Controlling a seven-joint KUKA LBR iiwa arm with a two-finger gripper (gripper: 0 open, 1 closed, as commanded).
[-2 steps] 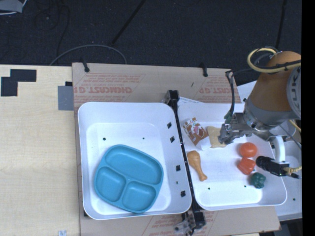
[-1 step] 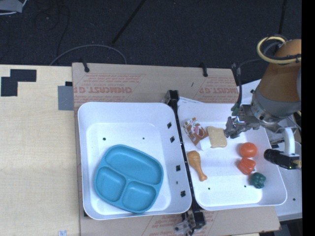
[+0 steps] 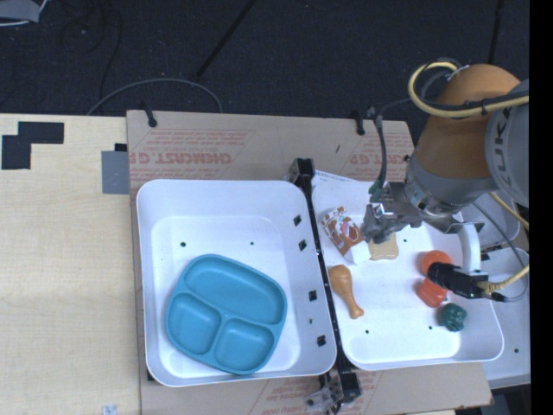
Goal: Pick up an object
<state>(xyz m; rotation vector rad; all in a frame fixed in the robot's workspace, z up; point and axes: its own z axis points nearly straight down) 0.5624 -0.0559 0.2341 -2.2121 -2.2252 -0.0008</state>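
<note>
My gripper (image 3: pixel 378 228) hangs low over the upper middle of the right bin (image 3: pixel 406 346). Just below its tip lies a small tan block (image 3: pixel 385 250), touching it or very near; whether it is gripped I cannot tell. A printed snack packet (image 3: pixel 340 229) sits just left of the gripper. A toy chicken drumstick (image 3: pixel 346 289) lies further down near the divider. Toward the bin's right side are an orange-red toy (image 3: pixel 431 266), with a second red-orange piece (image 3: pixel 429 295) below it, and a small green toy (image 3: pixel 452 317).
The left bin (image 3: pixel 155 223) holds a blue divided plate (image 3: pixel 226 313). A black divider (image 3: pixel 316 258) runs between the bins. The arm's grey and orange body (image 3: pixel 471 137) looms over the right bin's upper right corner.
</note>
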